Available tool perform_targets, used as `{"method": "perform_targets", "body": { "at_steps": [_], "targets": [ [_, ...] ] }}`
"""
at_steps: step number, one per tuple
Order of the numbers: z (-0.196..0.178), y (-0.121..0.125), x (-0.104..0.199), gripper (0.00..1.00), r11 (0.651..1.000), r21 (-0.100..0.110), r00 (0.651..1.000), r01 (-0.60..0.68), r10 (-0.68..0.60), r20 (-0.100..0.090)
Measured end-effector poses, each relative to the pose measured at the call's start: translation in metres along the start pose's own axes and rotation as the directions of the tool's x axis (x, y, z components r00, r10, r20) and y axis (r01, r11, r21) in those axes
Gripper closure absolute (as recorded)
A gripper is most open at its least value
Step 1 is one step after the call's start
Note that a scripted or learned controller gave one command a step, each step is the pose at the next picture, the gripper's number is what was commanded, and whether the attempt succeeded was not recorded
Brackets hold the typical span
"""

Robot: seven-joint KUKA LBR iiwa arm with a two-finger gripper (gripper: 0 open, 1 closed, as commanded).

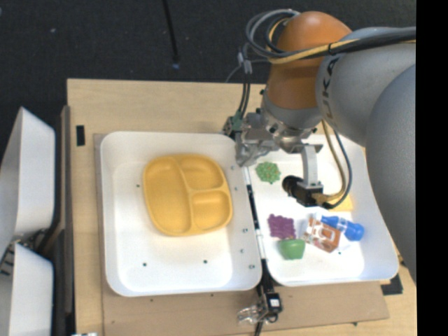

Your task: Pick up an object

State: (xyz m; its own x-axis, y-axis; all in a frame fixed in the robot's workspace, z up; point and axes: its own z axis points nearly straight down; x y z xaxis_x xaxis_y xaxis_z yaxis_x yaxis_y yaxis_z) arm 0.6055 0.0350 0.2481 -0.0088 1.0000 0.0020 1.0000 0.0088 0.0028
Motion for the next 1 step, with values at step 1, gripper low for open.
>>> {"method": "perform_targets", "body": {
  "at_steps": [1],
  "targets": [
    [-0.0084,-0.0104,0.0510,1.00,1.000,0.000,1.000,0.000,0.000,0.000]
  ]
}}
